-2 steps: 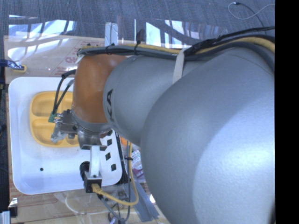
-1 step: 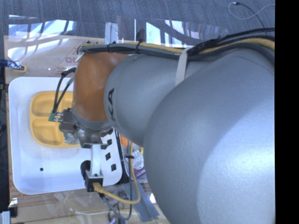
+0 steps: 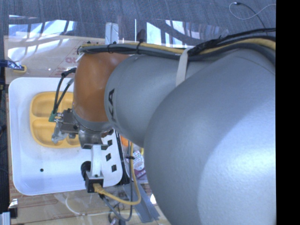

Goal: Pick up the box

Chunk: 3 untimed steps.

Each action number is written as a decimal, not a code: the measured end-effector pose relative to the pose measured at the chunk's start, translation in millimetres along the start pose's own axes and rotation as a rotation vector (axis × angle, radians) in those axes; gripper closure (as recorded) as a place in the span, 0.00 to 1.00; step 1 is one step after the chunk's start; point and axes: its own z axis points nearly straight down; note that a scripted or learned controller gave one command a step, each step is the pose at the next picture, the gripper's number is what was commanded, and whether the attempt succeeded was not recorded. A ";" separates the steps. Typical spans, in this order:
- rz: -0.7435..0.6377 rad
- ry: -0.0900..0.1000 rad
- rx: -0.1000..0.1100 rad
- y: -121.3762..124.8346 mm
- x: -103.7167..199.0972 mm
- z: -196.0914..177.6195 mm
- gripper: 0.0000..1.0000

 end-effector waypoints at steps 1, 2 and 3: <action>-0.174 0.002 -0.002 -4.6 28.2 82.1 0.00; -0.179 -0.001 0.002 -4.8 28.0 74.4 1.00; -0.297 0.003 -0.003 6.0 -32.1 96.8 1.00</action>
